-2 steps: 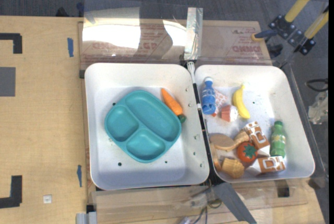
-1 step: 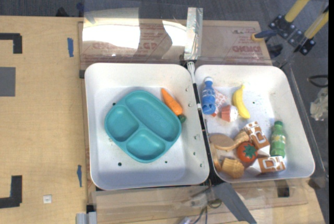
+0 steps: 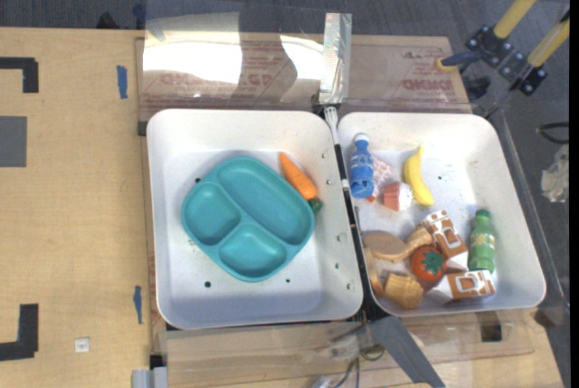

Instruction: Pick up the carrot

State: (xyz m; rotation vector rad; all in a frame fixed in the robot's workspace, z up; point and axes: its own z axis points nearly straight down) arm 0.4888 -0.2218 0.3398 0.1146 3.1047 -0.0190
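1. camera view: the carrot point(image 3: 298, 175) lies in the left bin point(image 3: 172, 142), touching the upper right rim of the teal divided plate point(image 3: 246, 216), near the wall shared with the right bin point(image 3: 507, 196).
2. its long axis runs diagonally, orange tip up-left, green end down-right.
3. the arm enters from the right, so i judge the reach must cross the right bin's toys, with the jaws set across that diagonal.
4. jaw state: cannot tell.

Bench point(image 3: 72, 223) bearing two white bins point(image 3: 172, 287)
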